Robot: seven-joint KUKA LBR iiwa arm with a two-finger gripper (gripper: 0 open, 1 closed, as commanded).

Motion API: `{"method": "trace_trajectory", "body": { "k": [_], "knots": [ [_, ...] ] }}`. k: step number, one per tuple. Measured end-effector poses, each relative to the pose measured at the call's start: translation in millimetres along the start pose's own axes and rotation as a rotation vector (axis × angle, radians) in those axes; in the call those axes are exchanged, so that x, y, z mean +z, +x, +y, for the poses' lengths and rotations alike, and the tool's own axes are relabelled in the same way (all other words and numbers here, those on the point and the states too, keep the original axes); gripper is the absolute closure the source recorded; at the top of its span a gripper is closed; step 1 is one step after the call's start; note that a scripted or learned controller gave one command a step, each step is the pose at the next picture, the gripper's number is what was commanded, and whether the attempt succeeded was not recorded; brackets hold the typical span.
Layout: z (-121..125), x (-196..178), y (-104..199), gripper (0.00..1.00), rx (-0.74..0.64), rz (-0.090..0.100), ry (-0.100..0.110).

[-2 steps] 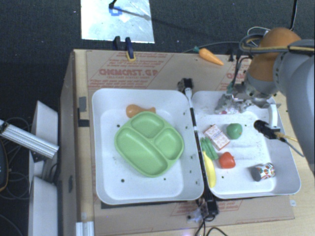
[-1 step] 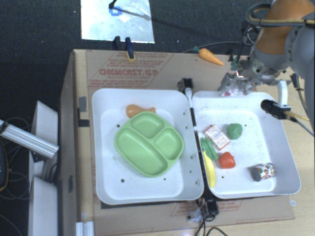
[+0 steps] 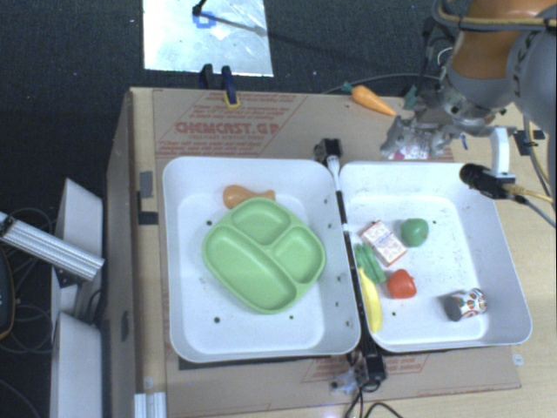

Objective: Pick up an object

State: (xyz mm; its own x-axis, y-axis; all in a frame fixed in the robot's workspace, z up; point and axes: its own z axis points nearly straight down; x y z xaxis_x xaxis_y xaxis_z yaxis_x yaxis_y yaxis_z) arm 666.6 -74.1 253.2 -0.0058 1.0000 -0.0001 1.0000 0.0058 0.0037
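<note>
I am hanging my gripper over the bench just beyond the far rim of the right bin, with my grey wrist and orange band rising behind it toward the right edge of the view. From this slant my own body is hiding the tip, so I cannot tell whether my jaws are standing wide or narrow, and I am not seeing anything held between them. The things to pick are all lying below and nearer the camera than I am. In the right bin, a green ball-like fruit is sitting near the middle, with a small red-and-white carton just beside it on its left. A red round vegetable is resting nearer the front, close to a green pod-like piece and a yellow banana that is lying along the wall shared with the left bin. A small grey can with a patterned end is lying on its side in the front right corner, well apart from the rest. In the left bin, a green divided plate is taking up the middle, and an orange piece is peeking out at its far edge. An orange carrot is lying on the cardboard sheet to my left.
</note>
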Motion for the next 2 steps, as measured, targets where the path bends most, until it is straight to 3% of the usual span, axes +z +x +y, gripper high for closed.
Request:
{"method": "trace_trajectory", "body": {
  "k": [1, 2],
  "knots": [
    [3, 1, 72, 1.00, 0.001, 0.001, 0.001],
    [3, -13, 62, 1.00, 0.004, 0.000, 0.001]
  ]
}}
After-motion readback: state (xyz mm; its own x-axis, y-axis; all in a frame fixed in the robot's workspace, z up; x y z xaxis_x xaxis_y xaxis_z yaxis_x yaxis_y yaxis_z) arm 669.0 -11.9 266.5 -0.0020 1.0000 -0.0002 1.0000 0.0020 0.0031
